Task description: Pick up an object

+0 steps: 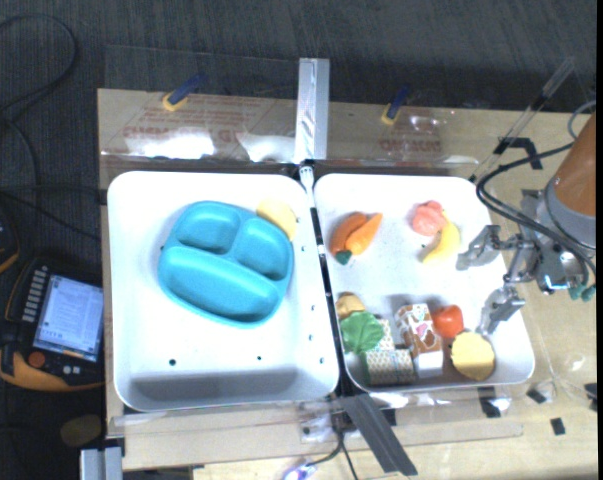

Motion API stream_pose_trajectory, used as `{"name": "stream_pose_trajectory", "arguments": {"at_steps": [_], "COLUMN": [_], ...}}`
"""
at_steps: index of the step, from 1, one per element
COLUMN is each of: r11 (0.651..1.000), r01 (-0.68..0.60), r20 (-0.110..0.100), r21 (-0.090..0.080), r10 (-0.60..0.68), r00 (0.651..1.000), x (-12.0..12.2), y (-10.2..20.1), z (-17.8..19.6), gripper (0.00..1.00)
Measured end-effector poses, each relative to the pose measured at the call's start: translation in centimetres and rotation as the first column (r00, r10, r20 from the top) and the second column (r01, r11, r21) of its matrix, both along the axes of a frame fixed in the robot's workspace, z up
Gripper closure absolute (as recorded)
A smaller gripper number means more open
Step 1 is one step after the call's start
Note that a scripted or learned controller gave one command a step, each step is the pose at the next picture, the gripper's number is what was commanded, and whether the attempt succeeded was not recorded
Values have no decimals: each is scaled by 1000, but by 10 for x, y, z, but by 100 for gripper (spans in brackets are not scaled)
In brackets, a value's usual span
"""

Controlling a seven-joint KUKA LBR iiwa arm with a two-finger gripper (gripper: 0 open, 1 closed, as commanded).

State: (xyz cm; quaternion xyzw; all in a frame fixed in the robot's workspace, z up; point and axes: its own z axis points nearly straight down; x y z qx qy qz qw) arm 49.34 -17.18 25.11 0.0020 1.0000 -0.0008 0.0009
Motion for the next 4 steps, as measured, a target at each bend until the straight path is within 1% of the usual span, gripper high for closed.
{"name": "stream_pose_trajectory", "arguments": {"at_steps": [1,2,3,4], "r11": [1000,970,852,854], "r01": [0,241,523,521], "r20": [0,-3,25,22], "r21": [0,0,11,6], "r10": [0,-241,-523,-521], "r00": [1000,970,852,854], "x": [0,-9,12,11], "y": [0,37,45,46], "z": [0,-87,-156,-150], "gripper": [0,0,0,100]}}
